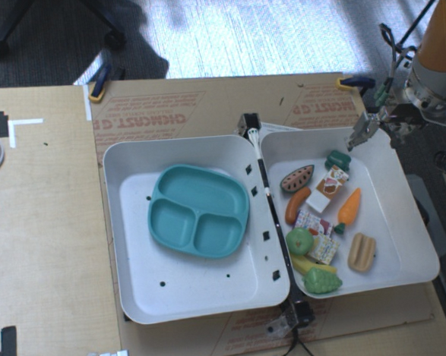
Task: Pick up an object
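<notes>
Several toy foods lie heaped in the right bin (407, 198), and the orange carrot (349, 206) looks the easiest pick: it sits slightly apart, likely light, stiff and smooth, so a grip across its thick middle should hold. Just beside it are a small carton (331, 182), a sausage (297, 204) and a bread piece (361, 251). The gripper (359, 135) hovers at the bin's far rim, holding nothing. A teal tray (198, 210) fills the left bin (128, 241).

Pale wood bench top (45, 247), with a brown cardboard sheet (203, 106) laid flat over it — reversed red print. Beyond the far edge, grey carpet (273, 25) in patchy light. Black chair base (52, 25) at top left — castors showing.
</notes>
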